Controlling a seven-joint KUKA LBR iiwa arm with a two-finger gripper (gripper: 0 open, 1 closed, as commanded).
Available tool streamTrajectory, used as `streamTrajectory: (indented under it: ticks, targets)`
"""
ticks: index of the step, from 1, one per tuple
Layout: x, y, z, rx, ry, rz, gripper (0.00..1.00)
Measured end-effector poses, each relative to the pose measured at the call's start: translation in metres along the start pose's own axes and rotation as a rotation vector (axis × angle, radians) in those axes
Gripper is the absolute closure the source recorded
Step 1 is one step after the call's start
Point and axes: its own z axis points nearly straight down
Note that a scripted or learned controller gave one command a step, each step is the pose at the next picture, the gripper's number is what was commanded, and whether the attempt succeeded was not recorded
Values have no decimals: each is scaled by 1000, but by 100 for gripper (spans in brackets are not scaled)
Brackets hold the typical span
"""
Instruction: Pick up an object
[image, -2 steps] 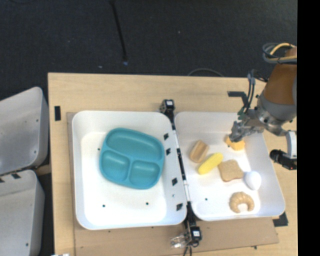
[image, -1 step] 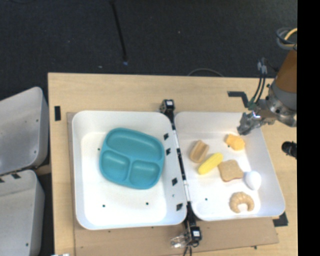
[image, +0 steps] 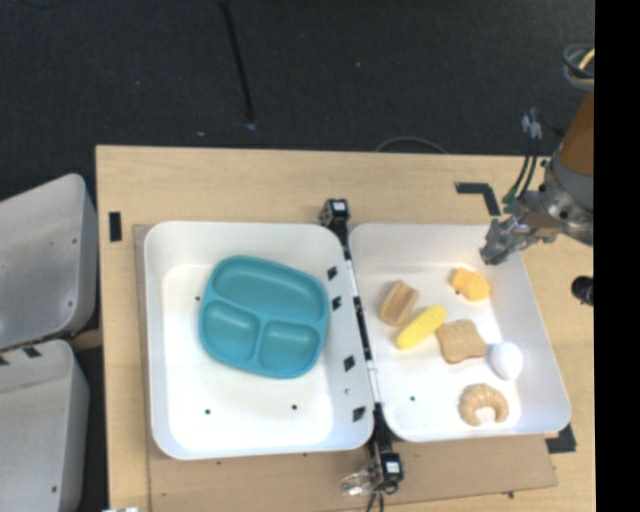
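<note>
The arm is mostly cut off at the right edge; its gripper hovers over the right bin's far corner, too small to tell its state. Just below lies an orange piece, untouched.

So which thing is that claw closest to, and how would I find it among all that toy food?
Look in the right-hand white bin, the one with the toy food. Near its far edge, just below the gripper, lies a small orange-yellow chunk. It is the only orange piece, sitting apart from the tan bread slices, yellow banana-like piece, white egg and croissant.
</note>
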Motion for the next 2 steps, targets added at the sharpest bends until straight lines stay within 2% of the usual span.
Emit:
streamTrajectory:
  ticks: [2]
  targets:
    - [90, -28, -3, 2, 2, -2, 100]
